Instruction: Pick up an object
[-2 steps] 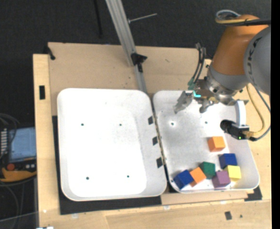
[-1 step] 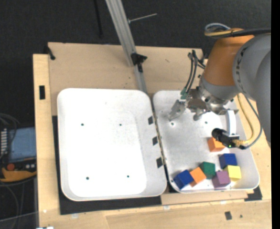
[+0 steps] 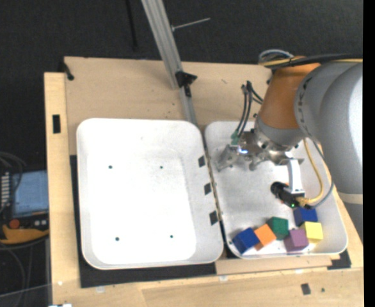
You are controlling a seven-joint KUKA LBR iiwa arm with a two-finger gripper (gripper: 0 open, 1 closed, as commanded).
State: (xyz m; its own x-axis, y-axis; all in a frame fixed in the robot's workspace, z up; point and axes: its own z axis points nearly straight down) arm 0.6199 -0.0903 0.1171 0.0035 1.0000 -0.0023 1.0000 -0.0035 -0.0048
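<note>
Lower right, I see small blocks: blue block (image 3: 245, 239), orange block (image 3: 265, 235). They look light and rigid; I'd pinch flat sides. The gripper (image 3: 239, 155) hangs above them; I cannot tell its state.

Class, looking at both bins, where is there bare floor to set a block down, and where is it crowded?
The left bin is bare from wall to wall. In the right bin, bare floor lies along the divider, between the hand and the blocks. Its near end is crowded: blue block, orange block, green block, purple block, yellow block.

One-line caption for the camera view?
Arm's hand over the right bin; coloured blocks clustered at its near edge.
</note>
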